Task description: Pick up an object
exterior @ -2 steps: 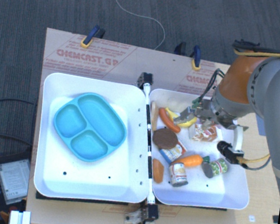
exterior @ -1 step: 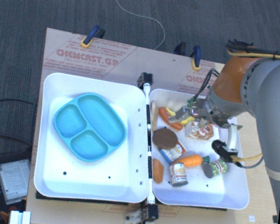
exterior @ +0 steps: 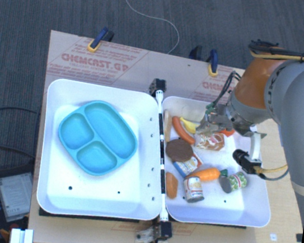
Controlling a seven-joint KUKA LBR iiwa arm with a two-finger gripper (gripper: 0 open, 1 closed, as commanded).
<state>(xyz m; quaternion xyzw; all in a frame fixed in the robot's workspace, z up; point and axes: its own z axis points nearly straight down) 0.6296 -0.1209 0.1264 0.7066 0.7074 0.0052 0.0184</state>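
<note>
My hand (exterior: 212, 127) hovers over the crinkly snack packet (exterior: 212, 141) (grip state I cannot tell); light, slippery, best pinched mid-body.

The left bin (exterior: 47, 181) has open floor around the blue tray (exterior: 97, 136), widest along its near edge. The right bin (exterior: 257, 210) is crowded: sausage (exterior: 183, 129), brown disc (exterior: 179, 149), can (exterior: 193, 188) and carrot (exterior: 209, 174) lie close together, with bare floor at its near right corner.
</note>
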